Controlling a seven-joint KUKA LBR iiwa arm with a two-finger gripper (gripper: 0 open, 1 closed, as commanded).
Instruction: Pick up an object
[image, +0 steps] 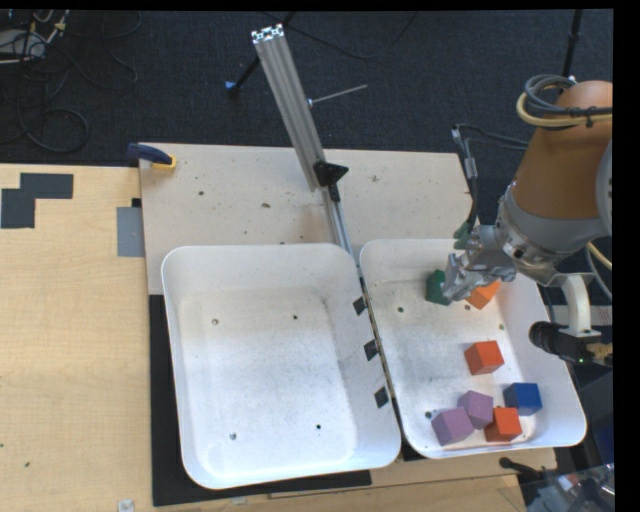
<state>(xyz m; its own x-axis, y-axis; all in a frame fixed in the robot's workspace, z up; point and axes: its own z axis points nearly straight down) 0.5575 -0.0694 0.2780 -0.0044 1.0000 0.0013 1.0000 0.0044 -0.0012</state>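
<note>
My gripper (460, 284) hangs low over the far part of the right bin (420, 345), below the grey arm with its orange band. A dark green block (436, 289) lies right against the gripper's left side. An orange block (484, 294) peeks out on its right side. The gripper body hides where these two blocks meet it, so I cannot say whether either is held.
Nearer the front of the right bin lie a red-orange cube (484, 357), a blue cube (523, 397), two purple blocks (465, 416) and an orange cube (504, 424). The left bin (200, 300) stands alongside. A slanted metal rail (297, 110) rises behind the bins.
</note>
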